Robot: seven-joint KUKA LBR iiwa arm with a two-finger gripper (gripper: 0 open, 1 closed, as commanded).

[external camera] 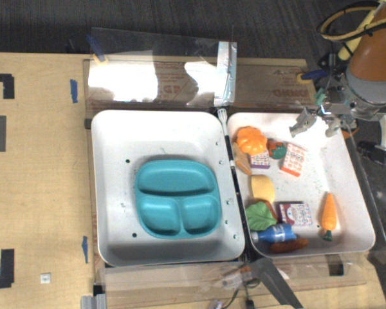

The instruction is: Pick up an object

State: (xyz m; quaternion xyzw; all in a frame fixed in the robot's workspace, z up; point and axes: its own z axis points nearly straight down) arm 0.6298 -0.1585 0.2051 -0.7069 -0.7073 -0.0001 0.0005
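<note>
Grey, orange-banded arm (372, 56) reaches in at the upper right of the frame, its gripper (318, 123) hanging over the right bin's (354, 185) upper edge, fingers spread and holding nothing. Below it lie an orange pumpkin (251, 140), a carrot (329, 212) and small cartons. A teal tray (177, 197) fills the left bin (109, 147).

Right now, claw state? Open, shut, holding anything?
Claw: open, nothing between its fingers, above the top edge of the right bin.
</note>
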